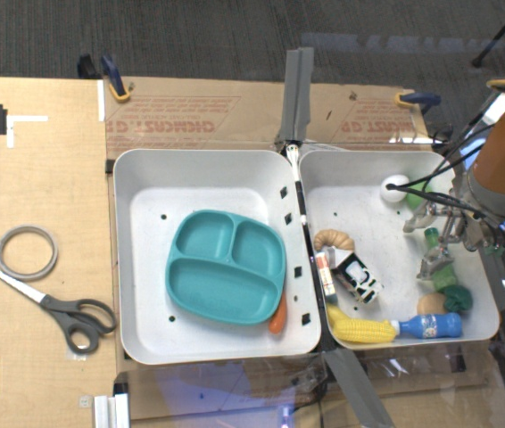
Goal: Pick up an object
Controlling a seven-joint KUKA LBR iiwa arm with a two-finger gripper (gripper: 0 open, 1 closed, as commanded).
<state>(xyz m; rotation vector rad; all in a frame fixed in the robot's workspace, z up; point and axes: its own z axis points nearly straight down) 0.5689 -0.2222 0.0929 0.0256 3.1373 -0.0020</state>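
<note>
The left bin (136, 239) carries a teal divided plate (227, 267) near its middle, a carrot (277, 316) at the plate's lower right rim; the right bin (360, 185) holds a corn cob (362, 330) and blue bottle (431, 326) along its front edge. The gripper (438, 250) hangs by the right edge above a green toy (454, 291); how it stands, I cannot tell.

Red print on cardboard sheet (261, 114) behind the bins — upside down, not legible; nothing else readable.

corn cob (363, 330) | yellow | lying flat | right bin, front edge, beside blue bottle (429, 326)
</note>
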